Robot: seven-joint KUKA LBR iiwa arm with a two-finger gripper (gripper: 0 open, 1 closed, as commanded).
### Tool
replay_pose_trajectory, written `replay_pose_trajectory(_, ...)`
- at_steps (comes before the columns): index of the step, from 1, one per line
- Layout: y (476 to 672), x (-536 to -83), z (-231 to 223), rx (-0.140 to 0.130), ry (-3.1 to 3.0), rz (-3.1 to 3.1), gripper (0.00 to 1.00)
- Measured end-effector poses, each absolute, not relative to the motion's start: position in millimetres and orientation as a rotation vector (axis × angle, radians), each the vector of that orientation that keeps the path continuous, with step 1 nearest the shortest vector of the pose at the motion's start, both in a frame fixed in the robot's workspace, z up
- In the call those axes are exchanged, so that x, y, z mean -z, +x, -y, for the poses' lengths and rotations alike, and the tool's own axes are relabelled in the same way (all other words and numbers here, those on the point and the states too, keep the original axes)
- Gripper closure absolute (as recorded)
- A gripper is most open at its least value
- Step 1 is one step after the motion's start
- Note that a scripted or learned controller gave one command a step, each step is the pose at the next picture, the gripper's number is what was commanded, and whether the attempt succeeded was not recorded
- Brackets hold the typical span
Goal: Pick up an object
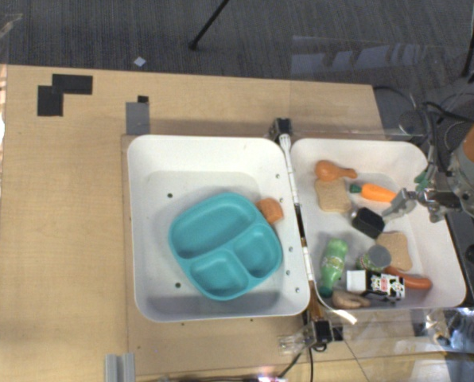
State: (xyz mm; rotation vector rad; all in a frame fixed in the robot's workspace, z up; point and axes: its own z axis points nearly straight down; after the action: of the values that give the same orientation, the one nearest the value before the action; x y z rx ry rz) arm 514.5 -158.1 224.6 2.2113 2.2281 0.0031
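- While the gripper (pixel 412 200) hangs at the right bin's (pixel 440 249) right side, its jaws seem open and hold nothing.
- Just left lie a carrot (pixel 376 192) and a black object (pixel 367 222).

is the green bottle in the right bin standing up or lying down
Lying down. The green bottle rests lengthwise on the right bin's floor, showing its long side.

Light wood desk (pixel 62 237) with black tape patches (pixel 62 92); dark grey carpet (pixel 102 14) beyond; thin black pole (pixel 219 10) slanting across it
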Motion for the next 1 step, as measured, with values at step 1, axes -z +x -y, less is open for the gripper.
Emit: replay_pose_trajectory(1,551.2,-101.1,151.9,-0.003,2.476,-1.935,0.00)
